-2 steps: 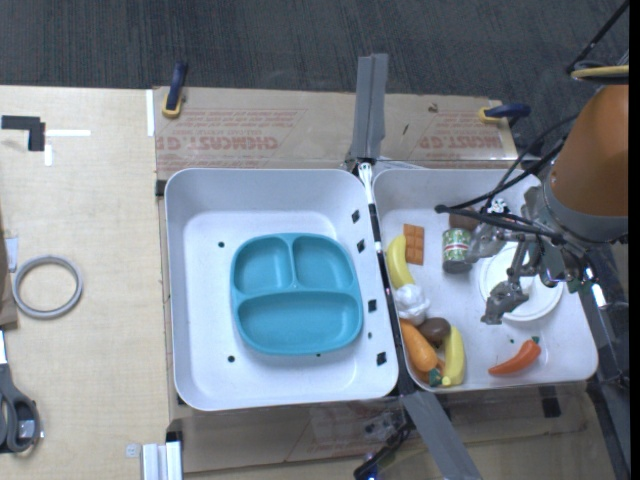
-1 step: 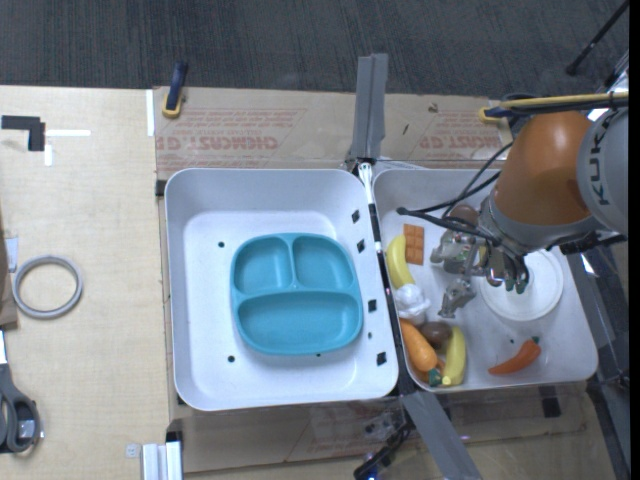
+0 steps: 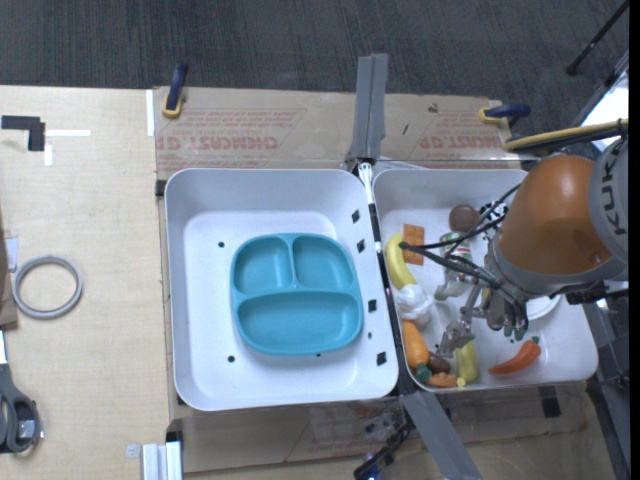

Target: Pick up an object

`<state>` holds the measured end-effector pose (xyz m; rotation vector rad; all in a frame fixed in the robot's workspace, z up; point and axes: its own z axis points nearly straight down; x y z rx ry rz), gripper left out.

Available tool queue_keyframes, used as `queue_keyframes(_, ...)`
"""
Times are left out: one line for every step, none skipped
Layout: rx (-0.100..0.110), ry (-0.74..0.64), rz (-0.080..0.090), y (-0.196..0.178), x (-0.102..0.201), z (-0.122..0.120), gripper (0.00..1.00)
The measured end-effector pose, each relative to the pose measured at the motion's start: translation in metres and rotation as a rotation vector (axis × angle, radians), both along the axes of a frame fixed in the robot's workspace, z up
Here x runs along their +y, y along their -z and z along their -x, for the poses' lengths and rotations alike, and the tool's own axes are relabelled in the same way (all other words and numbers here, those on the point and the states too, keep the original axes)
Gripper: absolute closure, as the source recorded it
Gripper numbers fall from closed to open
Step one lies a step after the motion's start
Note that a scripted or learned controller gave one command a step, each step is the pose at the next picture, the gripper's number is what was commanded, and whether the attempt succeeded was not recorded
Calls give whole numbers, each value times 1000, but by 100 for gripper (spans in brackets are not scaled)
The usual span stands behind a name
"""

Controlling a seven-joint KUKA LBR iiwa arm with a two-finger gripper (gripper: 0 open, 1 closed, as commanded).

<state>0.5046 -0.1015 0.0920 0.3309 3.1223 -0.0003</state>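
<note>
Arm reaches in from 3 o'clock; gripper [image 3: 462, 336] hangs low over the right bin [image 3: 570, 366], in its 6 o'clock half. Grip condition: cannot tell from this slant. Candidate objects noted in the same bin: banana [image 3: 399, 265] along the 9 o'clock wall, carrot [image 3: 415, 342] at 7 o'clock, small yellow piece [image 3: 467, 362] just beside the tool tip at 6 o'clock, red pepper [image 3: 515, 357] at 5 o'clock, brown round item [image 3: 463, 216] at 12 o'clock. Left bin [image 3: 190, 268] carries a blue divided plate [image 3: 296, 293]. Assessment: descent onto the clutter at 6 to 7 o'clock appears the step in hand. Recommend centring on one item, likely the yellow piece, clear of the carrot, closing only once seated, then lifting straight up to confirm capture
</note>
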Motion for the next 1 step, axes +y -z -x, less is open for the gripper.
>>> queue_keyframes(-2,-2,2,-9,0,-1,100)
